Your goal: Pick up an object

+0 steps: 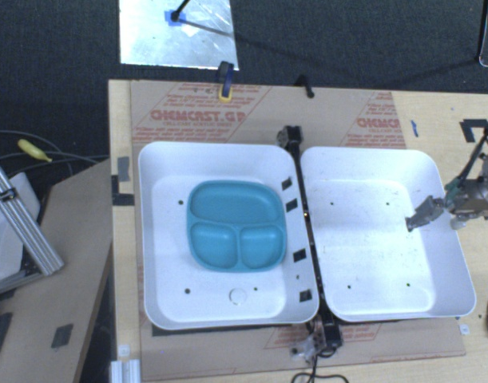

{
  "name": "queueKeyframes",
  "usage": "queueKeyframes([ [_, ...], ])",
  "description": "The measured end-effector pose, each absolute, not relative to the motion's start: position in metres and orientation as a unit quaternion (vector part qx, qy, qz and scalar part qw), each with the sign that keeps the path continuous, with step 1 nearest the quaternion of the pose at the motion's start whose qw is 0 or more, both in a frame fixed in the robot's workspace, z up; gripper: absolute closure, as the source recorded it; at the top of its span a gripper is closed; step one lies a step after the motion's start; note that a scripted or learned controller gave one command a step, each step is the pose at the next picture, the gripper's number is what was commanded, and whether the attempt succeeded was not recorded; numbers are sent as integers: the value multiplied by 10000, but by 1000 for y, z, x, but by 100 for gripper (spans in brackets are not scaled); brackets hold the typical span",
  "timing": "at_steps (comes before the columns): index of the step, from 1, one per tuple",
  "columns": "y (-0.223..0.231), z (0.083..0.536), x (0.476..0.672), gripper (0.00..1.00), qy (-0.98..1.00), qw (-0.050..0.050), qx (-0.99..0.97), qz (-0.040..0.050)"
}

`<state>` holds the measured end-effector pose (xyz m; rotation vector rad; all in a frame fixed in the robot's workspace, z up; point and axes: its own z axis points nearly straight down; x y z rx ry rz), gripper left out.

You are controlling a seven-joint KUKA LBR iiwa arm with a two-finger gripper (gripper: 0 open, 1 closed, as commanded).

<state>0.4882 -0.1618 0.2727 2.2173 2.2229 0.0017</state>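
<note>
A blue plate (234,226) with three compartments lies flat in the middle of the left bin (160,174). A small clear disc (238,297) rests on that bin's floor just below the plate. My gripper (420,215) reaches in from the right edge and hangs over the right side of the right bin (371,166), far from the plate. Nothing shows between its fingertips.
The two white bins sit side by side on a cardboard sheet (204,110), joined by a black divider with clips (295,206). A shiny metal sheet (178,21) lies beyond the bench at the top. Aluminium framing (16,222) stands at the left.
</note>
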Motion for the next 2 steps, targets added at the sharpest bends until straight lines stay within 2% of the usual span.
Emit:
queueKeyframes([
  [1,-57,181,487,0,7109,-25,7033,3],
  [2,-63,195,488,100,7079,23,7063,18],
])
